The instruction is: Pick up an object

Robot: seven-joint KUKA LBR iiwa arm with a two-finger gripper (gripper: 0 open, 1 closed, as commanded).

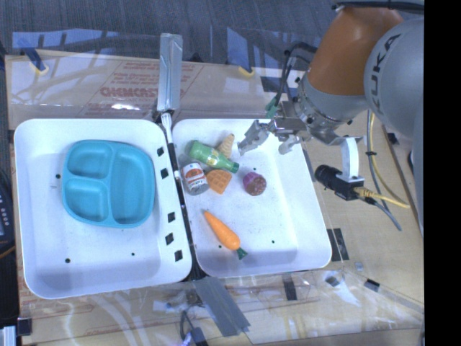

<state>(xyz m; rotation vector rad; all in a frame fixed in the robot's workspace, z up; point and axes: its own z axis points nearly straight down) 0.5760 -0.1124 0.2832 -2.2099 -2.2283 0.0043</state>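
Note:
In the right bin (302, 215) lie a green bottle (212, 156), a pale cone-shaped piece (227, 145), a small can (194, 178), an orange wedge (220, 181), a dark red ball (254, 184) and an orange carrot (223, 232). My gripper (271, 140) hovers over the bin's far right part, above and right of the red ball. Its two fingers stand apart, open, with nothing between them.
The left bin (43, 251) holds a blue divided plate (109, 182). A ridge with black clips (175, 207) separates the two bins. The near right part of the right bin is bare white floor.

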